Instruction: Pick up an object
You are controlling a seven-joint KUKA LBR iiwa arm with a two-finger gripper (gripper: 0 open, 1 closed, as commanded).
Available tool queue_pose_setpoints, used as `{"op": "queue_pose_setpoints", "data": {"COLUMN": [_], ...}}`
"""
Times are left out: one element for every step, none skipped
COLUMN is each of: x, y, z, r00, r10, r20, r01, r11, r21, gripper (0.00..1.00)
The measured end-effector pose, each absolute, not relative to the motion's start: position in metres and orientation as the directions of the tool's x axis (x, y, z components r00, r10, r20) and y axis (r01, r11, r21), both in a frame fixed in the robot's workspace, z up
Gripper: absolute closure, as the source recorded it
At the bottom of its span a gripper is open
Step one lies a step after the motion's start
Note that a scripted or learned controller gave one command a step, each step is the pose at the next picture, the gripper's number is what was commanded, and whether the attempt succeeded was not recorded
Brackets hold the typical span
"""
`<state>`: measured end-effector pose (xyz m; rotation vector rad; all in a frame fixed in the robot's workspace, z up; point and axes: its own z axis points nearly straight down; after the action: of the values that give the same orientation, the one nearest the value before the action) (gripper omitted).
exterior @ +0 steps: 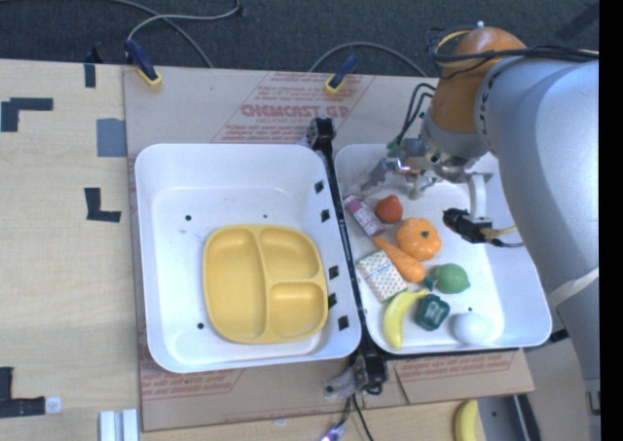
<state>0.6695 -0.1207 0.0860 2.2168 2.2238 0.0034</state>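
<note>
Red tomato just below the tool

Crowded right bin; open floor around yellow tray.

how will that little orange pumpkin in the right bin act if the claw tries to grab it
The pumpkin looks round and smooth, so it may slip or roll out of a pinch. It looks like a light toy. The carrot and the tomato crowd it closely, so a push would likely shove them too.
</note>
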Motion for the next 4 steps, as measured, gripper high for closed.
{"op": "queue_pose_setpoints", "data": {"x": [0.635, 0.649, 0.639, 0.669], "y": [-0.112, -0.126, -0.096, -0.109], "z": [0.086, 0.098, 0.086, 0.086], "r00": [-0.001, -0.001, -0.002, -0.002], "r10": [1.000, 1.000, 1.000, 1.000], "r20": [-0.002, 0.000, -0.002, -0.001], "r01": [1.000, 1.000, 1.000, 1.000], "r11": [0.001, 0.001, 0.002, 0.002], "r21": [0.003, 0.000, 0.002, 0.003], "gripper": [0.00, 0.00, 0.00, 0.00]}}
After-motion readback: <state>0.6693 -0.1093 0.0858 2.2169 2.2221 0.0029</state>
